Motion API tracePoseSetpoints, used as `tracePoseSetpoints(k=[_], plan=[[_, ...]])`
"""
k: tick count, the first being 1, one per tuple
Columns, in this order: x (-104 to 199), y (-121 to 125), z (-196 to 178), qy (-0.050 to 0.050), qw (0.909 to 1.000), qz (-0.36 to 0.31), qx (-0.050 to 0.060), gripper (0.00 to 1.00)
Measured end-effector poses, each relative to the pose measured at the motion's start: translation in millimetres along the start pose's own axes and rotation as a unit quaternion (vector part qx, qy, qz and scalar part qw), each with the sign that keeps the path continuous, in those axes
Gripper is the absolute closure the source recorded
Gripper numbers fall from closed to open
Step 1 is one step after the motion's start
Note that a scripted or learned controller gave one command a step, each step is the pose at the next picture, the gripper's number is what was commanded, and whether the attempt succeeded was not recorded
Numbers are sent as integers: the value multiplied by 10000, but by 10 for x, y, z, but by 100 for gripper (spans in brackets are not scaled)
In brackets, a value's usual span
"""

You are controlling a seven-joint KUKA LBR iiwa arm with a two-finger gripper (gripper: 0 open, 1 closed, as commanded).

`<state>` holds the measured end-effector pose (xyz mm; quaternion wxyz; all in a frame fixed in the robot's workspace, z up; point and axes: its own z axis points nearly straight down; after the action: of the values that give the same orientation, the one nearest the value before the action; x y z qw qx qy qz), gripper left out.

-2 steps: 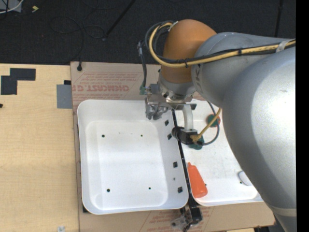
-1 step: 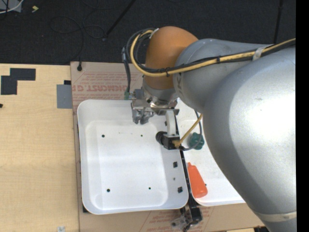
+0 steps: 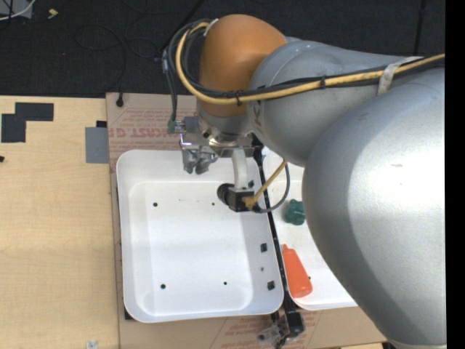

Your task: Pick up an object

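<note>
The pale wooden counter (image 3: 51,231) lies far to the left of the jaws. A black patch (image 3: 29,118) and a grey patch (image 3: 94,144) sit flat on it, both to the left of the jaws.

Next comes the left bin (image 3: 134,267). It is white and shallow. The jaws hang over its far edge, near the top middle of the bin. They point down and a little to the left. I cannot tell if the jaws are open or closed. Below the jaws, the white floor of this bin has a few tiny dark dots (image 3: 155,206).

Above the jaws is the orange band (image 3: 236,49) of the arm.

To the right of the jaws is the right bin (image 3: 327,297). A small green thing (image 3: 294,211) lies in it, to the right of the jaws and a bit lower, close to the wall between the two bins. It is apart from the jaws. An orange thing (image 3: 296,271) lies in the same bin, much lower than the jaws, also beside that wall.

The big grey arm (image 3: 378,195) is on the far right and covers most of the right bin.
</note>
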<state>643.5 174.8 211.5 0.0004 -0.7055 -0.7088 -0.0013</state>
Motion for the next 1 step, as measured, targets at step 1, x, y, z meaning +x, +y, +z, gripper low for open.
tracePoseSetpoints(k=[1], plan=[[418,-2,214,-12,10000,5,26,100]])
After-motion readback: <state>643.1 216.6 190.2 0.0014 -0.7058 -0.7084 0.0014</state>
